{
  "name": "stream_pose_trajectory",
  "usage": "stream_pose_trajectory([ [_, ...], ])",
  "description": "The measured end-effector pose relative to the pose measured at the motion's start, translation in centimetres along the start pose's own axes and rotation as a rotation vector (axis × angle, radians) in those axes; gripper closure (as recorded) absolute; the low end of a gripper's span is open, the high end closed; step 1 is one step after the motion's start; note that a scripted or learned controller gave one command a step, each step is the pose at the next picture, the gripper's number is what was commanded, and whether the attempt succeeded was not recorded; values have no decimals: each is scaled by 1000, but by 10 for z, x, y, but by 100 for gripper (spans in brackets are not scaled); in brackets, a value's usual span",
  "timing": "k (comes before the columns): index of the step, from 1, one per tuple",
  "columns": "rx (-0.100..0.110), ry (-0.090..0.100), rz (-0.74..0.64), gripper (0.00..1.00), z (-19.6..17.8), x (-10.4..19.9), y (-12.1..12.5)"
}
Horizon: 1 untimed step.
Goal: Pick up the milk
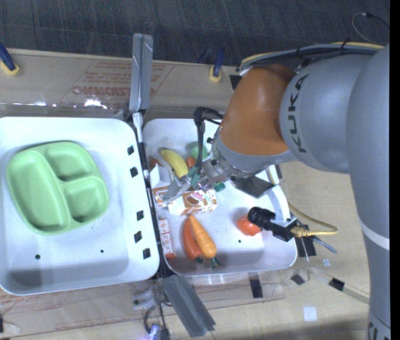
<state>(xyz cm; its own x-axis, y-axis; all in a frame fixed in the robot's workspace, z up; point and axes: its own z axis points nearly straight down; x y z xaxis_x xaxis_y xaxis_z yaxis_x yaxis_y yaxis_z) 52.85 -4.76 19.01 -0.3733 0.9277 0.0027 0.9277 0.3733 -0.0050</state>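
Your pincer (185, 185) was down in the right bin (277, 261), its metal fingers (175, 188) reaching toward nine o'clock and lying right over the upper edge of the milk (194, 202), a small carton flat on the bin floor. I couldn't tell how far apart the fingers stood, nor whether the carton was truly between them. You looked to be at the grasping step, with nothing lifted yet. At twelve o'clock from the carton lay a banana (175, 163); at six o'clock, two carrots (198, 239); at three o'clock, a tomato (249, 226). The green tray (54, 186) sat in the left bin (1, 261). Next you needed a firm close on the carton, then a straight lift clear of the banana.
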Motion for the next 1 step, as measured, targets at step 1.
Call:
stream_pose_trajectory([
  [1,-1,1,-164,0,50,-63,-40],
])
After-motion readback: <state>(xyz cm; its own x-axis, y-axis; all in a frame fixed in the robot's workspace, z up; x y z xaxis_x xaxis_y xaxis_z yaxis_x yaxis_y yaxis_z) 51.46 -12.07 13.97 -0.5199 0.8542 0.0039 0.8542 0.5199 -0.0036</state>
